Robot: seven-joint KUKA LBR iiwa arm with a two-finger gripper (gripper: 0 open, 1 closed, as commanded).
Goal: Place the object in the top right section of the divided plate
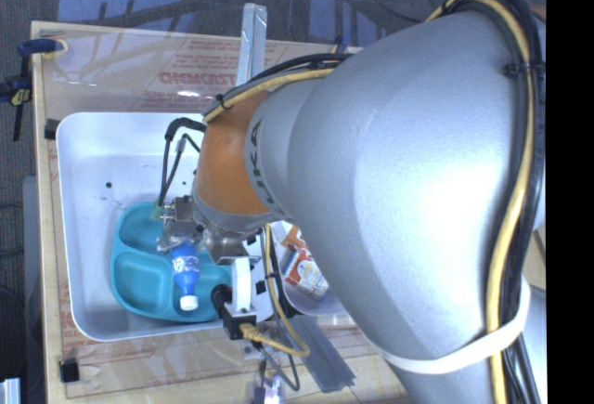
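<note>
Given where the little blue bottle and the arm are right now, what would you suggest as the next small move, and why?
I would probably lift the arm slightly to check the result. The small blue bottle with a white cap lies on the blue divided plate in the left white bin, just below the gripper. The arm hides the plate's right side, so the section cannot be confirmed.

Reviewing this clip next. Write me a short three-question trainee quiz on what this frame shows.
1. True or false: the blue divided plastic plate lies in the left white bin.
2. The small blue plastic bottle with a white cap lies: A) on the plate, B) on the bench outside the bins, C) on bare bin floor.
3. What colour is the band above the arm's wrist?

Key: 1 true; 2 A; 3 orange.
</note>
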